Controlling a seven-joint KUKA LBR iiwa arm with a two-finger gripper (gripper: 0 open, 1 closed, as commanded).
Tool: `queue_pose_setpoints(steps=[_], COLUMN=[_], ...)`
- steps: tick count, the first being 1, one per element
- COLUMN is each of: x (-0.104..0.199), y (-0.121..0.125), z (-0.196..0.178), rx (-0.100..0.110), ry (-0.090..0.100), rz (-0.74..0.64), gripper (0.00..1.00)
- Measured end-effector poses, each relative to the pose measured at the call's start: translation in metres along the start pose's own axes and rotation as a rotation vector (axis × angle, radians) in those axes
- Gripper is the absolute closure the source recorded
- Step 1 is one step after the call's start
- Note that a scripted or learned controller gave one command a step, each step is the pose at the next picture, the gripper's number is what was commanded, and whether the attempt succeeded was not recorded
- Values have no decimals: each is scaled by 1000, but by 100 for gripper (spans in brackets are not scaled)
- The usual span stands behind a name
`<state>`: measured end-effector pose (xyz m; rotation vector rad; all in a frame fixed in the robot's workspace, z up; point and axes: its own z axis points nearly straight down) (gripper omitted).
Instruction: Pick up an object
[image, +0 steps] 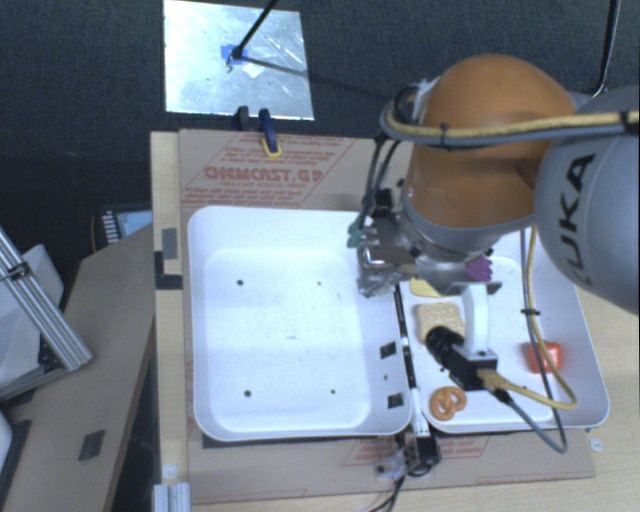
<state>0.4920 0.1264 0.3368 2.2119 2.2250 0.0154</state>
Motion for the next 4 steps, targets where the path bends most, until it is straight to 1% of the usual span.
queue_pose_setpoints(steps=[1,2,3,4], x=[-21,18,50,48], y=[6,-4,-3,-3], z=[-99,-134,-189,-186], rx=[-4,4,3,8], ry=[-1,-1,0,-3], rz=[4,-1,-2,1], gripper=[100,100,100,0])
